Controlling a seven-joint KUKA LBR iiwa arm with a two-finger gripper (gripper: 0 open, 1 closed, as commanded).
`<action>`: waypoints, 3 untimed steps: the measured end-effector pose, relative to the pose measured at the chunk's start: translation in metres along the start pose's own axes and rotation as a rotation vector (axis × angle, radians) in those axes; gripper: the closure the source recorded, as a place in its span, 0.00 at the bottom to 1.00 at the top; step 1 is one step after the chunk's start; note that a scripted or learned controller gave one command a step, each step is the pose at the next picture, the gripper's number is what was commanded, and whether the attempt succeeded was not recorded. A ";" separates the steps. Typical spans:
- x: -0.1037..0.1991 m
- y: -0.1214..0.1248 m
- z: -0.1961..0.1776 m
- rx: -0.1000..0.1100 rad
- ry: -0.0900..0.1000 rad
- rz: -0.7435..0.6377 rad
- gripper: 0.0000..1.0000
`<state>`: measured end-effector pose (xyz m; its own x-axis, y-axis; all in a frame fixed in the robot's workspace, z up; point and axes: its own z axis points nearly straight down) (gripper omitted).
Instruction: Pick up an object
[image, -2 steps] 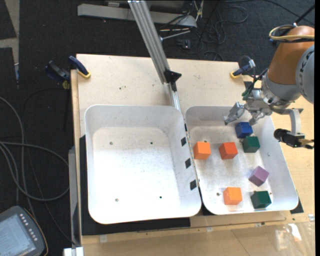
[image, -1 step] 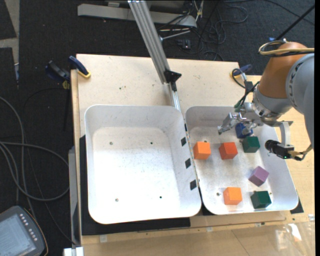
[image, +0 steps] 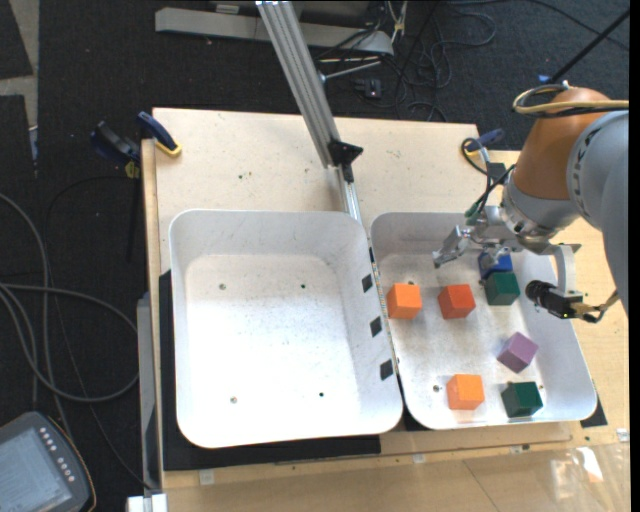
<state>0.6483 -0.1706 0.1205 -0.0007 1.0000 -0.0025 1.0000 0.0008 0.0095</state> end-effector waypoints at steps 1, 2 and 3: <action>0.000 -0.001 -0.006 0.004 0.001 0.000 1.00; 0.001 0.000 -0.071 0.002 0.000 -0.002 1.00; 0.004 -0.003 -0.134 0.001 0.000 -0.002 1.00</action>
<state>0.6445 -0.1659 0.2543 -0.0030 1.0000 -0.0026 1.0000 0.0031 0.0089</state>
